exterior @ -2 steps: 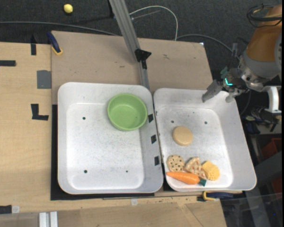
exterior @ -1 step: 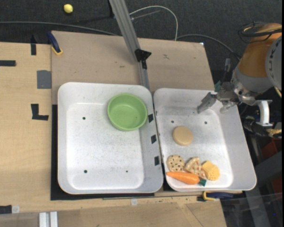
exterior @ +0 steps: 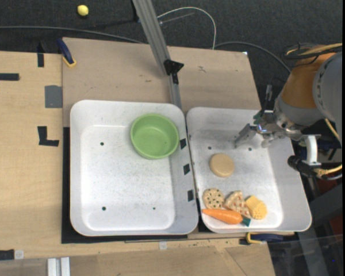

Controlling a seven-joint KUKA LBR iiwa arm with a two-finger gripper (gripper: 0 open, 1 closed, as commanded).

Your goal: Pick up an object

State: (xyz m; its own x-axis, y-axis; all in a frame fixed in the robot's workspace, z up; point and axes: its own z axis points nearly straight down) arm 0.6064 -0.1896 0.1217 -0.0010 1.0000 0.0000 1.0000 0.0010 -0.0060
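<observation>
My arm (exterior: 313, 91) comes in from the right side of the camera view, its grey casing bulky there, with the orange band (exterior: 299, 85) wrapped around it just above my wrist. From that band my wrist narrows and slants down and to the left, ending in my gripper (exterior: 254, 137). My two fingers (exterior: 242, 135) are spread apart, one dark tip reaching out to the left and the other angled nearer the wrist, with a clear gap between them. Nothing sits in that gap. Dark cables (exterior: 310, 160) loop along the lower side of my arm, close to the wrist.
</observation>
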